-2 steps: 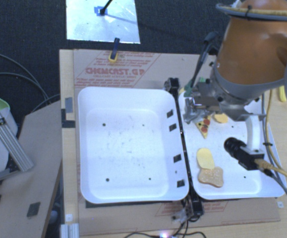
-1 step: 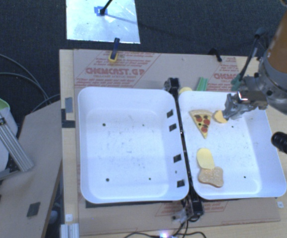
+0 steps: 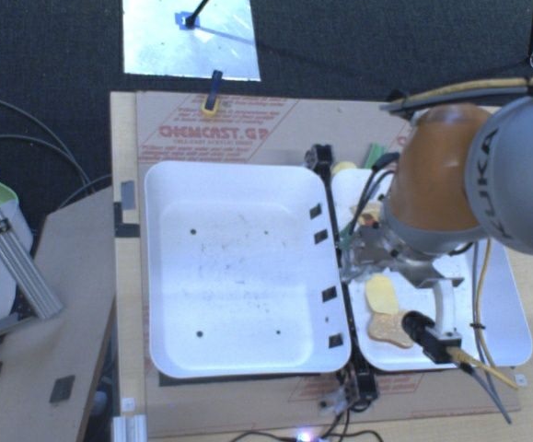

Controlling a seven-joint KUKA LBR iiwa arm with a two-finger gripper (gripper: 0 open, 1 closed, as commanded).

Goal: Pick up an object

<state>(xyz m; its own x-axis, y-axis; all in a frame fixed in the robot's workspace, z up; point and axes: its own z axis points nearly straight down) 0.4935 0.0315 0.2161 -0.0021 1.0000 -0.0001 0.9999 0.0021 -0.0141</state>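
- White shallow plastic on both sides: noted a left bin (image 3: 238,247) and a right bin (image 3: 516,337), set edge to edge on a cardboard-covered surface (image 3: 220,132).
- Found the grey arm with orange band (image 3: 441,178) reaching in from the right and hanging over the near half of the right bin.
- Located the end effector (image 3: 365,251) under the wrist, close to the wall shared by the two bins. Cannot tell how far open it is, nor whether it has hold of anything; hidden by the arm's own body.
- Logged the candidates for picking, all in the right bin: a pale yellow oval piece (image 3: 381,293) just beside the end effector, and a tan flat irregular piece (image 3: 388,331) touching it on the near side.
- Logged also a small yellow rounded item (image 3: 344,168) and a green stick-like item (image 3: 376,153) at the far end, well apart from the end effector.
- Judged risks:
  - closing on air, given an offset between end effector and oval piece;
  - striking or riding up the shared wall, given the closeness to it;
  - pushing the oval piece into the tan one, or pinching both;
  - slipping off the low, flat tan piece.
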